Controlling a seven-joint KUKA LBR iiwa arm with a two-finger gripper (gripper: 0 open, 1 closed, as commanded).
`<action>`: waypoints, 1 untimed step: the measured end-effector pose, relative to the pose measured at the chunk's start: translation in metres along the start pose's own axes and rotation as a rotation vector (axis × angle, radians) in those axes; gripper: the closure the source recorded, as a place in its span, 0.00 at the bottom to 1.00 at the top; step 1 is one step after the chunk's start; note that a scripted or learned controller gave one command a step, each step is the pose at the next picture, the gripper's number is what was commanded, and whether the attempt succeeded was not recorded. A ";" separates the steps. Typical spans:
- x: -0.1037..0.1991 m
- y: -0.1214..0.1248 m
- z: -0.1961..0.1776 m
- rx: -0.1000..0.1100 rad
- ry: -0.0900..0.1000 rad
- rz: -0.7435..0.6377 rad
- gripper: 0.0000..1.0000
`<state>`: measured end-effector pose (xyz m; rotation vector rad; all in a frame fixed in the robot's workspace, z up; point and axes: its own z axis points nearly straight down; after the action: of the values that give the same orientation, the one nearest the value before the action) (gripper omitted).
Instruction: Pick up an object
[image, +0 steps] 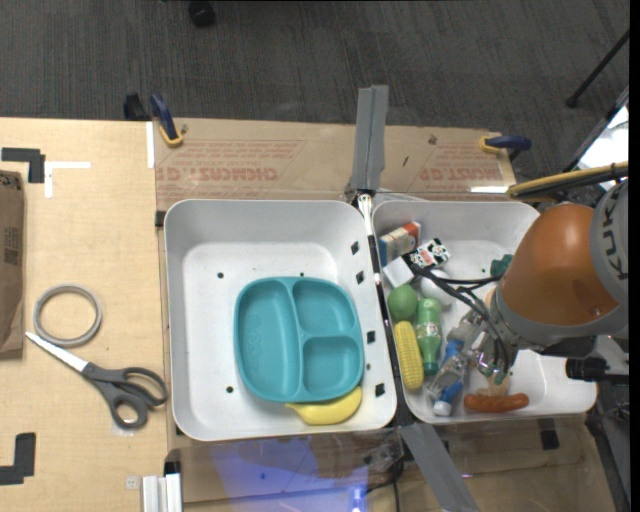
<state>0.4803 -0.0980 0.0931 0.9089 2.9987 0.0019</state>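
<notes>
**Arm low over the right bin, grip unclear**

I see the arm (560, 275) reaching in from the right edge, its gripper (487, 352) down among the clutter in the right bin (520, 218). I cannot tell how the tool is set (cables and wrist hide it). Near it lie a hot dog (495, 402) at the lower edge, a green bottle (428, 335), a corn cob (407, 353) and a green ball (401, 300). The left bin (200, 300) holds a teal divided plate (298, 338) with a banana (328, 408) touching its lower rim. Scissors (105, 377) and a tape roll (67, 314) sit at far left on the bench.
</notes>
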 end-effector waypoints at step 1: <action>-0.005 0.009 0.001 0.004 0.006 0.088 0.00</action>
<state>0.4900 -0.0932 0.0917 1.0426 2.9622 -0.0001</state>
